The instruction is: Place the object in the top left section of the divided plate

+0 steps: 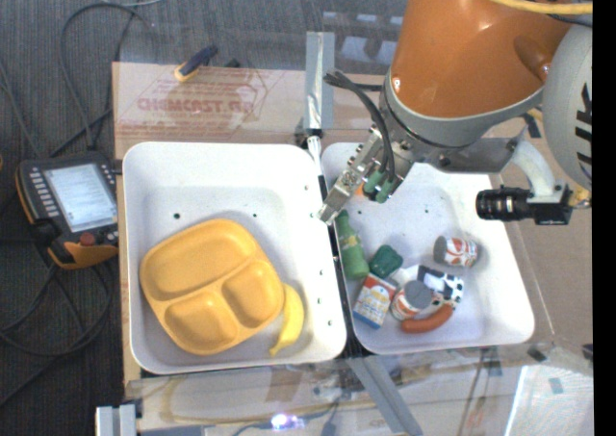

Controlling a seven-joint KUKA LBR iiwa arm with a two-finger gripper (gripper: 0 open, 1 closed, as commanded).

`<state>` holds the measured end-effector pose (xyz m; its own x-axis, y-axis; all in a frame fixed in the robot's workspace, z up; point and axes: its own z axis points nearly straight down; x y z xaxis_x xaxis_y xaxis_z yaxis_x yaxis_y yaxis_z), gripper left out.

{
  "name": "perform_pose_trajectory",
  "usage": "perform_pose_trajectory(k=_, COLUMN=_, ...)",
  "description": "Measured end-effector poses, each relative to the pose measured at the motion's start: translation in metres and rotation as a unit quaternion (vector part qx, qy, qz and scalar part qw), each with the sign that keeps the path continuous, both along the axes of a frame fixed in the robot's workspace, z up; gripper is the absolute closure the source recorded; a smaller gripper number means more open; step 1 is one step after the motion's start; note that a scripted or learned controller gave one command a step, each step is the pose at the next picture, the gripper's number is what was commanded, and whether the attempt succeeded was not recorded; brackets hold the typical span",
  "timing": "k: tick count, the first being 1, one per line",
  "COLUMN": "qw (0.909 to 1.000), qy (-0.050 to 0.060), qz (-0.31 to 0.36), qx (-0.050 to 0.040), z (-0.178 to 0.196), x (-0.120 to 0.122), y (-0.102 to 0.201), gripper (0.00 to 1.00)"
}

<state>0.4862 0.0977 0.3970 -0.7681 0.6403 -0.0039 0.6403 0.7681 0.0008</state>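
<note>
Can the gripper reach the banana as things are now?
Probably yes. The banana lies uncovered in the left bin, against the yellow plate, with nothing on top of it. The gripper hangs over the wall between the bins, not far above it.

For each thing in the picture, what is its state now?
Divided plate: in the left bin, all sections bare.
Banana: lying beside the plate's right edge.
Green bottle: lying in the right bin.
Sausage: lying in the right bin.
Gripper: above the right bin, holding nothing.
</note>
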Motion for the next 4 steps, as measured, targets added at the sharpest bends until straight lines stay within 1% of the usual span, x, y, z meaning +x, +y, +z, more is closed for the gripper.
perform_pose_trajectory(k=1, qw=0.9988, qy=0.003, qz=0.049, qx=0.0007, z=-0.170, x=-0.003, y=0.025, gripper=1.00)
perform_pose_trajectory(k=2, qw=0.9985, qy=0.000, qz=0.054, qx=0.0000, z=0.013, x=-0.001, y=-0.020, gripper=1.00)
perform_pose_trajectory(k=3, qw=0.9942, qy=0.002, qz=0.107, qx=0.0005, z=-0.094, x=-0.003, y=0.016, gripper=1.00)
perform_pose_trajectory(k=4, qw=0.9694, qy=-0.001, qz=0.246, qx=-0.0007, z=0.038, x=0.039, y=-0.003, gripper=1.00)
